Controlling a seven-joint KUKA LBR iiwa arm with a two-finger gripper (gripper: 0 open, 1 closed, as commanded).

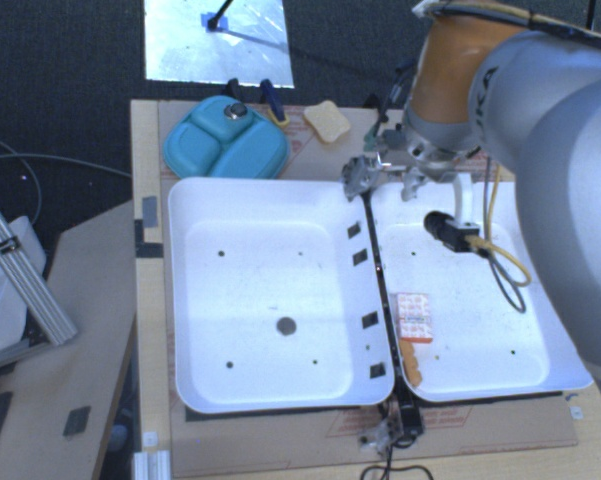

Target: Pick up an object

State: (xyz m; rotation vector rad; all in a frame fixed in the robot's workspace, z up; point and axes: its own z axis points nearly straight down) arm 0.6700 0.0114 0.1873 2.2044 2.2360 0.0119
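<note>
Looking at the end effector [412, 180] first, we find it hanging over the far edge of the right bin [540, 368], close to the divider between the two bins, with nothing gripped in it; whether it is open or closed we cannot tell, since the wrist hardware hides the tips. A black cylindrical fitting [450, 230] with a yellow cable [508, 268] trails off the wrist below it.

Nearest to it among the pickable things is a small card packet [414, 317] printed in red and white, lying flat on the floor of the right bin beside the divider, well forward of the end effector, toward the bin's near side. We judge it light, thin and fairly stiff, so a flat-lying piece like this offers little to pinch; taking it across its short sides looks best. Just in front of it lies a small orange piece [412, 360], nearly touching the divider wall, probably light and awkward to reach there.

Over in the left bin [195, 268] sits a small dark round disc [286, 326], low and likely slippery.

On the bench [145, 168] behind the bins lie a blue lidded container [226, 140] and a tan sponge [327, 121], soft and easy to squeeze.
</note>
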